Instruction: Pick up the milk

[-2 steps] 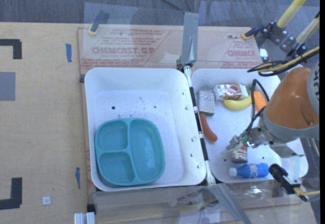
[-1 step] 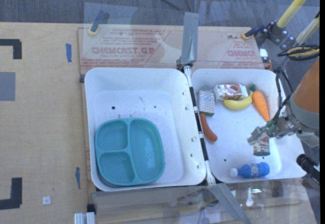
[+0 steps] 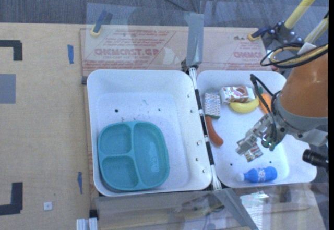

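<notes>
**Desk:** Where is the milk?

**Gripper:** Right-hand bin [image 3: 229, 164], far end. I take the white-and-brown carton [image 3: 235, 93] there to be the milk. It lies on its side, with its long axis running roughly across the bin and one end towards the divider.

**Desk:** And you?

**Gripper:** I, the gripper [image 3: 258, 140], hang over the middle of the same bin. The carton is up and to the left of me in the camera view, well apart. A banana [image 3: 244, 106] lies just in front of it, between us. By my judgement I must travel to the bin's far end and turn to close across the carton's short side.

**Desk:** Holding anything?

**Gripper:** I cannot tell how far open I am. A small white-and-red object [image 3: 253, 154] sits right at my tip, and I cannot say whether I grip it or only hover over it.

**Desk:** What else is in there?

**Gripper:** A blue bottle [image 3: 261, 174] lies near the front wall. An orange-red sausage-shaped piece [image 3: 214, 134] and a checkered packet [image 3: 211, 104] sit by the divider. The left bin [image 3: 141, 98] holds a teal divided plate [image 3: 133, 156].
</notes>
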You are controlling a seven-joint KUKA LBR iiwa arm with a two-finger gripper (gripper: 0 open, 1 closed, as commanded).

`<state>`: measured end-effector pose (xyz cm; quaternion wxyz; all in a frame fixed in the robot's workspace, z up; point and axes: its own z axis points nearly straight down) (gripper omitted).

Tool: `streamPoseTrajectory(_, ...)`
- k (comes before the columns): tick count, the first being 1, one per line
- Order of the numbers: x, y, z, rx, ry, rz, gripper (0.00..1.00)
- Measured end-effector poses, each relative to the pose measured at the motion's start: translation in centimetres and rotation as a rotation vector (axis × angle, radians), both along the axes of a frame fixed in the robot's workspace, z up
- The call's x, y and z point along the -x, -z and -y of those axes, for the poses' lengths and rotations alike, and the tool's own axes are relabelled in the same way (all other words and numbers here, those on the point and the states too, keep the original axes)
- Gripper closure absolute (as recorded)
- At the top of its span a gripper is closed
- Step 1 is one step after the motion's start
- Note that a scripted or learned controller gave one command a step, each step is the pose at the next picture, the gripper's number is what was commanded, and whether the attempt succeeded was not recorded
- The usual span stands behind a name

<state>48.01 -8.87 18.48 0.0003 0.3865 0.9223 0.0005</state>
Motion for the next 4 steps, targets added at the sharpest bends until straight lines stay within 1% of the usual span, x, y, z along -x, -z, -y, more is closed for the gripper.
streamPoseTrajectory(1, -1.3, 0.5, 1.3, 0.002, -0.105, 0.004, 1.0)
streamPoseTrajectory(2, -2.6, 2.4, 6.7, 0.002, -0.008, 0.005, 1.0)
streamPoseTrajectory(3, -0.1, -7.5, 1.5, 0.001, 0.29, 0.003, 1.0)
streamPoseTrajectory(4, -2.5, -1.5, -1.5, 0.001, 0.255, 0.0, 1.0)
